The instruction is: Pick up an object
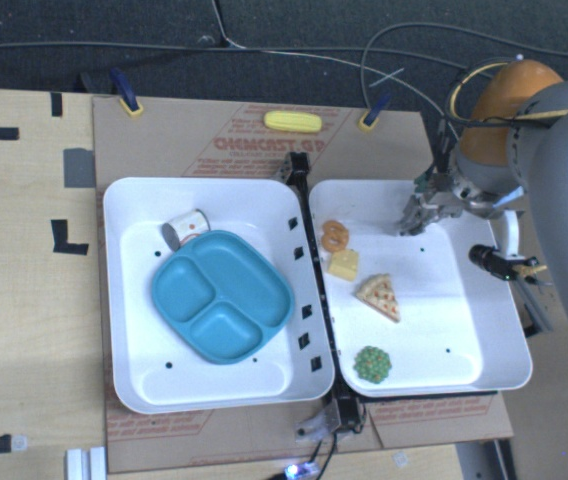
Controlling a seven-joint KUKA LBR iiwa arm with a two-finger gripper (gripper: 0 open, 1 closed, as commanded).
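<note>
Fingers of the gripper (416,218) hang over the upper right part of the right bin (464,298); whether they are spread or closed I cannot tell, and nothing shows between them. Left of them and apart lie the candidates: a small pretzel (335,235), a yellow cheese block (344,264) just below it, a pizza slice (379,297) near the bin's middle and a green broccoli piece (372,364) toward the front. The left bin (129,298) holds a blue divided plate (222,294) and a tipped cup (185,229). My judgement: a descent from here meets bare bin floor, since no object sits under the gripper. Red print on the cardboard (224,148) behind the bins is too blurred to read.
</note>
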